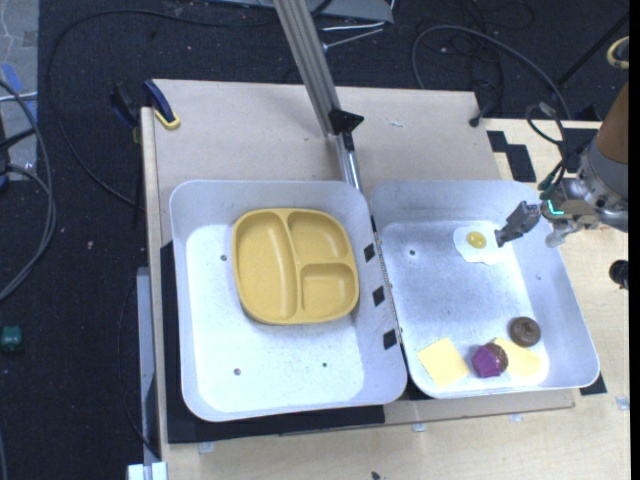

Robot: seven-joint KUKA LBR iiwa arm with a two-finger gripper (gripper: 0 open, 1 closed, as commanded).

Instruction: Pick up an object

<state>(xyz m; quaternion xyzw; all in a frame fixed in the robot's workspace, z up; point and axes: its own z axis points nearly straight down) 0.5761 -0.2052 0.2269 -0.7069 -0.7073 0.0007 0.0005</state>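
Observation:
In the right bin (440, 298) lie a fried-egg toy (475, 241) at the far side, a brown round piece (524, 331), a purple lump (488, 360) and a flat yellow slice (443, 362) near the front edge. A second pale yellow piece (527, 362) lies beside the purple lump. My gripper (537, 226) hangs over the bin's far right corner, just right of the egg. It is open, with nothing between its fingers; the left fingertip (515, 224) is close to the egg.
The left bin (200, 318) holds a yellow divided plate (296, 265). A slanted metal pole (315, 63) runs down to the gap between the bins. Cables lie on the dark floor around the bench.

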